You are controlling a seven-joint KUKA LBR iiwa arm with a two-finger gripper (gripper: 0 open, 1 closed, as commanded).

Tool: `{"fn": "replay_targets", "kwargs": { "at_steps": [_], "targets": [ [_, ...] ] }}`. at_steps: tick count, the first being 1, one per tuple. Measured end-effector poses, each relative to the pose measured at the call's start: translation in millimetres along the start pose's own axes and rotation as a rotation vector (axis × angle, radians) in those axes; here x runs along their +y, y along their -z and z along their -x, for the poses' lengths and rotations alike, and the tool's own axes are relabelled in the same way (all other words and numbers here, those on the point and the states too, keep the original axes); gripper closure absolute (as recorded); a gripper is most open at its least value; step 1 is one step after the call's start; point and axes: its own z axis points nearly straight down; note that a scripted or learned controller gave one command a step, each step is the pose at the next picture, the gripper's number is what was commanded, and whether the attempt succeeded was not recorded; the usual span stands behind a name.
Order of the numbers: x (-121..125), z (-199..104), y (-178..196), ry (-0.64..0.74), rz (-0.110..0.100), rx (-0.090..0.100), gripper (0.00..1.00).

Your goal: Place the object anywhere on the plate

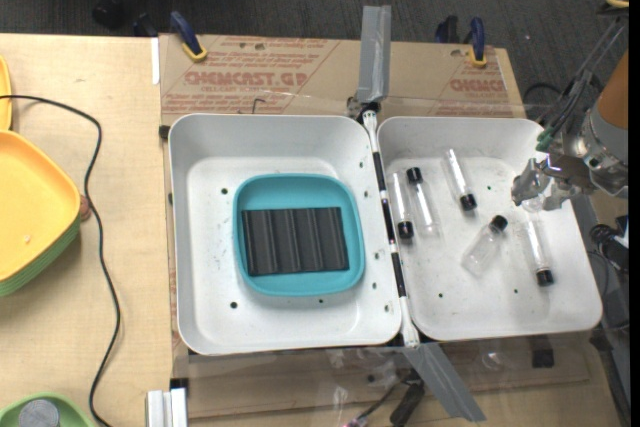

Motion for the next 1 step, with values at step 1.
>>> {"fn": "replay_targets", "kwargs": {
  "at_steps": [1],
  "targets": [
    [0.0, 0.0, -0.1, 0.0, 0.0, 0.0, 0.0]
  ]
}}
